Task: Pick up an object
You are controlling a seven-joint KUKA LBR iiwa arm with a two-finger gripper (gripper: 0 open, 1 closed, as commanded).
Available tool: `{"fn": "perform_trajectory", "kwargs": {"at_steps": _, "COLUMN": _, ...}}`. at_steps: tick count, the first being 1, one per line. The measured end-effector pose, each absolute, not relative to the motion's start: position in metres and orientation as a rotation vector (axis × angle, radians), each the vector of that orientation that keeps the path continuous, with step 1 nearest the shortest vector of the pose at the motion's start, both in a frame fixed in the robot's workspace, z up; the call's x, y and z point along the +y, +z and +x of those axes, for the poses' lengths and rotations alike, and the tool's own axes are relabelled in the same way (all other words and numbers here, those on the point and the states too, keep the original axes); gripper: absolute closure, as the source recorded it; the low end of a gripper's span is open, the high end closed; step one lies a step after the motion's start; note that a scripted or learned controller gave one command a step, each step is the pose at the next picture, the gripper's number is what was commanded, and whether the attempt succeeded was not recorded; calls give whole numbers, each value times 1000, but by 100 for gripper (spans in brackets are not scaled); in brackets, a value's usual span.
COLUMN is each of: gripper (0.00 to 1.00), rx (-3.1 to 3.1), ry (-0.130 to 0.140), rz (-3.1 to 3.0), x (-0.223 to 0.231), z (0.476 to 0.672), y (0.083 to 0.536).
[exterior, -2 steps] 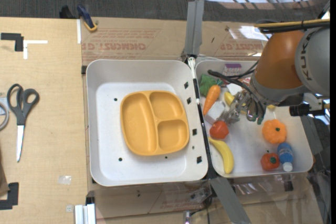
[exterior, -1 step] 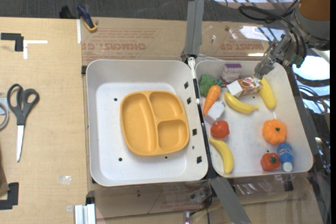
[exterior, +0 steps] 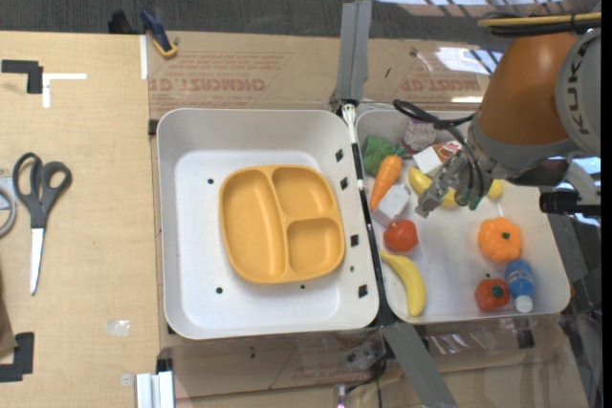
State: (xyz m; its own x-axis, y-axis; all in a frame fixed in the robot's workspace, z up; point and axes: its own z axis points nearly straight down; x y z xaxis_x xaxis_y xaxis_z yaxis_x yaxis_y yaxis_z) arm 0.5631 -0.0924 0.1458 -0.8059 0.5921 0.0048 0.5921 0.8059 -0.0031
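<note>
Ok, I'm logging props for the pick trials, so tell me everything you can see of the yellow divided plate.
The yellow three-compartment plastic plate lies flat, right way up, slightly off-centre in the left white bin. It has rounded corners, one long compartment on its left and two smaller ones on its right. It looks matte. Nothing lies on it.

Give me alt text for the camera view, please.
The arm's hand hovers low over the right bin, among toy food: a carrot, tomato, banana and pumpkin. The left bin holds a yellow divided tray.

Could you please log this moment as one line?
two-finger gripper: above right white bin | nearest: white block | yellow divided plate: left bin
</note>
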Motion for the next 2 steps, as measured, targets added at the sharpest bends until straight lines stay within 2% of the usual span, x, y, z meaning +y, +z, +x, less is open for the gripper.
{"fn": "perform_trajectory", "kwargs": {"at_steps": 1, "gripper": 100, "rx": -2831, "ry": 7, "rz": -1350, "x": -39, "z": 584, "y": 248}}
{"fn": "perform_trajectory", "kwargs": {"at_steps": 2, "gripper": 0, "rx": -2832, "ry": 7, "rz": -1351, "x": -39, "z": 584, "y": 248}}
